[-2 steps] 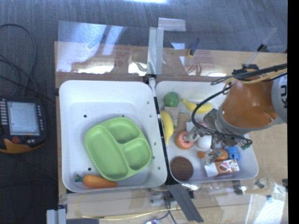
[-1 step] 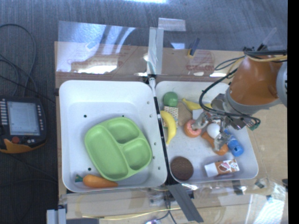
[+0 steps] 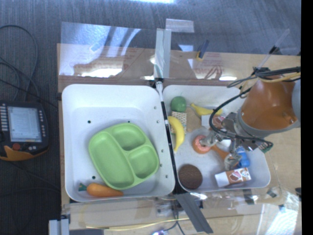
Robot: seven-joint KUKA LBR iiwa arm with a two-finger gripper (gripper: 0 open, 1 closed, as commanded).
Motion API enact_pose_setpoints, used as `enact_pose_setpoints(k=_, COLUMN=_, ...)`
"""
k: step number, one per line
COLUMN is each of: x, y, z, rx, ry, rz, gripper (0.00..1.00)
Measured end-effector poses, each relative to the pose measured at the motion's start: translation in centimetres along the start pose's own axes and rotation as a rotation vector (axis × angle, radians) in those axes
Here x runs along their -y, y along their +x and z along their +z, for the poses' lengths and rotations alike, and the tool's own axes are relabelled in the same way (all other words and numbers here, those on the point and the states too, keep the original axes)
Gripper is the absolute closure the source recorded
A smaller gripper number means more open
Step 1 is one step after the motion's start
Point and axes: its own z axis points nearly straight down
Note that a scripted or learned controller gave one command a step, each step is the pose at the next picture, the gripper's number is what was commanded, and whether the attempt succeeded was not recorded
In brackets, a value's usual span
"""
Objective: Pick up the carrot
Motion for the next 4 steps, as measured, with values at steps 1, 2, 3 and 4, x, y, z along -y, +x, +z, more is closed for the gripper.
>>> enact_pose_setpoints(k=1, x=8.9, y=-5.5, z=0.6, rx=-0.003, ry=-0.023, rz=-0.099, gripper=0.00)
enact_pose_setpoints(k=2, x=5.1, y=-1.6, z=0.2, rx=-0.008, ry=-0.008, rz=-0.095, gripper=0.00)
enact_pose_setpoints(k=3, x=0.2, y=1.9, z=-0.2, rx=0.006, ry=0.011, rz=-0.077, gripper=0.00)
enact_pose_setpoints(k=4, x=0.9, y=1.4, z=0.0, rx=-0.006, ry=-0.004, rz=0.216, gripper=0.00)
